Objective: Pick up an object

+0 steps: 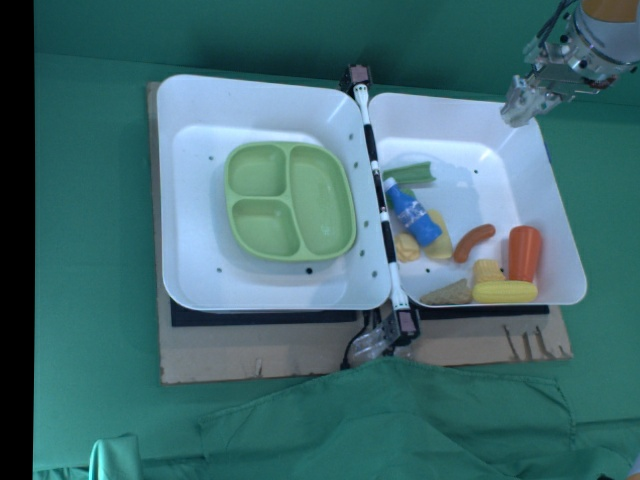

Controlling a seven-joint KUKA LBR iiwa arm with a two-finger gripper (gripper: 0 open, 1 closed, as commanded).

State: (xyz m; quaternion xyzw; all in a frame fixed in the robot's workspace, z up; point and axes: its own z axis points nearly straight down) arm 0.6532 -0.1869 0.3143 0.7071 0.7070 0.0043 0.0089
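Two bins sit side by side on a cardboard sheet (250, 363). The left bin (190, 148) holds a divided plate (290, 201) near its middle. In the right bin (520, 168), a bottle (413, 214) lies near the left wall, a bean pod (412, 174) behind it, a sausage (473, 243) to its right. A carrot (524, 252), a corn cob (505, 291) and a cone (447, 293) lie along the front. The gripper (522, 101) hangs over the right bin's far right corner.

My gripper (522, 101) hangs over the far right corner of the right bin (556, 226), its floor bare beneath me. Obstacles crowd the near half: blue bottle (414, 215), sausage (474, 242), orange cup (524, 252), yellow corn (505, 291), cone (447, 293). A green piece (410, 174) lies far left. The left bin (190, 208) carries a green divided plate (290, 201), with bare floor around it.
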